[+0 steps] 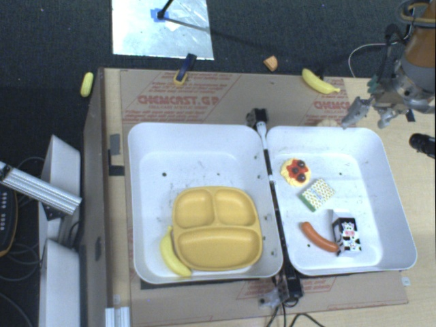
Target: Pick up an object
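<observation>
Bins (204,138) number two, bananas (174,257) two, one sausage (319,237); end effector (371,113) fingers apart, empty.

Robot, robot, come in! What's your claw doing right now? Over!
Gripper open, above right bin's far rim, holding nothing. Hot dog untouched in bin. Nothing blocking it.

Yellow tray (216,227), sausage (319,237), gripper (371,113) above bins

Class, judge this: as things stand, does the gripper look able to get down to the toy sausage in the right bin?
Probably yes. The sausage lies uncovered, with open space above; the black-and-white box sits close beside it. The gripper hovers over the bin's far rim.
</observation>
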Available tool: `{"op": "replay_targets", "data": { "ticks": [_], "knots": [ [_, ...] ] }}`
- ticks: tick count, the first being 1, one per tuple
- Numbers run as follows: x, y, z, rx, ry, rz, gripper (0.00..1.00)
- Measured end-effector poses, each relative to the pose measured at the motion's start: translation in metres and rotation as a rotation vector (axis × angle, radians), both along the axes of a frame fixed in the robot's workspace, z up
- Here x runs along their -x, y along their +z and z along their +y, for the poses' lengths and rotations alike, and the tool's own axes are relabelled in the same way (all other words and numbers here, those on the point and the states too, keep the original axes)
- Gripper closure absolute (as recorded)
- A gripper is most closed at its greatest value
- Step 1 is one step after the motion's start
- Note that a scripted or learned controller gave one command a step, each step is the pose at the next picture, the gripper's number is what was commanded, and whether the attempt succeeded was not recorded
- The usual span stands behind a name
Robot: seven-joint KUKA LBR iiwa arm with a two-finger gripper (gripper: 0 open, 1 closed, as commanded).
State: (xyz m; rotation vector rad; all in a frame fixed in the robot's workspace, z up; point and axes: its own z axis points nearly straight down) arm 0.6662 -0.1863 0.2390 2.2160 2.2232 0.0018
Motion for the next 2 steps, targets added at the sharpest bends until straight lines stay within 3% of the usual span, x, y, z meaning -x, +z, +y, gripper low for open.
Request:
{"op": "replay_targets", "data": {
  "ticks": [1,2],
  "knots": [
    [0.057,-0.092,0.043,-0.002,-0.002,0.004,0.0],
    [0.12,-0.155,0.082,-0.001,-0.003,0.003,0.0]
  ]
}}
